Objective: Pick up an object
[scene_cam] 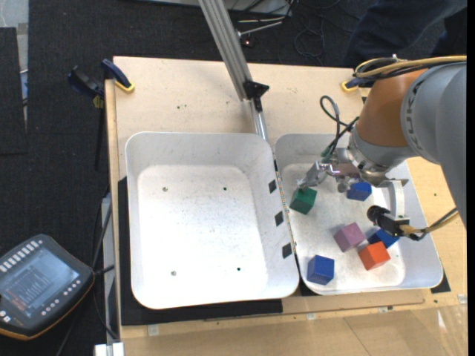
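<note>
My gripper [315, 178] is over the upper left part of the right bin [415, 273], reaching in from the right. A green block [303, 200] sits tilted directly below its tip, touching or very close to it. A blue block [359, 191] lies just under the wrist. Further forward in the same bin are a purple block [348, 236], an orange block [374, 254], a blue block [321, 268], and another blue block [384, 237] partly covered by a black cable end.
The left bin [148, 162] stands beside the right one, their rims meeting near the green block. A slanted metal pole [226, 39] comes down to the bins' far edge. Clamps sit at the bench's back corners, and a teach pendant [37, 284] lies at lower left.
</note>
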Available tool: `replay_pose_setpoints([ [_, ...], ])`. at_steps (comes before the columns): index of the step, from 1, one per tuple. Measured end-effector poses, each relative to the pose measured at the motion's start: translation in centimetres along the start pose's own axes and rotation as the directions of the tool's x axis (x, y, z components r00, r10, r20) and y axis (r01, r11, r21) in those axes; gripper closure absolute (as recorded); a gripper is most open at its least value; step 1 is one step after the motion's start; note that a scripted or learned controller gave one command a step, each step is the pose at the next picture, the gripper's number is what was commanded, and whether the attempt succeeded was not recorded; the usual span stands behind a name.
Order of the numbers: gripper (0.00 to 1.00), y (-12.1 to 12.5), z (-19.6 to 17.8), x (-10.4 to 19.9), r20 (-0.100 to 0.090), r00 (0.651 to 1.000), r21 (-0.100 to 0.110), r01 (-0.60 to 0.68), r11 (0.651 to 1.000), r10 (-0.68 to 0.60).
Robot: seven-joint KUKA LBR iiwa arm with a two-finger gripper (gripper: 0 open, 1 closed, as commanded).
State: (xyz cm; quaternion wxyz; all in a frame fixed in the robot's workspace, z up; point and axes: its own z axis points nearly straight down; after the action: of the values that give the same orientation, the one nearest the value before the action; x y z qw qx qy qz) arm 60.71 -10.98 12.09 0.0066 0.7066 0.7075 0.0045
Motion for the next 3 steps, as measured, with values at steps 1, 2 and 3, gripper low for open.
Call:
replay_pose_setpoints([
  [1, 0.0, 0.4, 0.5, 0.0, 0.001, 1.0, -0.01, -0.004, 1.0, 0.004],
  [2, 1.0, 0.7, -0.7, -0.1, 0.002, 1.0, -0.017, -0.003, 1.0, 0.003],
  [3, 1.0, 0.9, -6.9, -0.7, -0.001, 1.0, 0.008, 0.0, 1.0, 0.0],
])
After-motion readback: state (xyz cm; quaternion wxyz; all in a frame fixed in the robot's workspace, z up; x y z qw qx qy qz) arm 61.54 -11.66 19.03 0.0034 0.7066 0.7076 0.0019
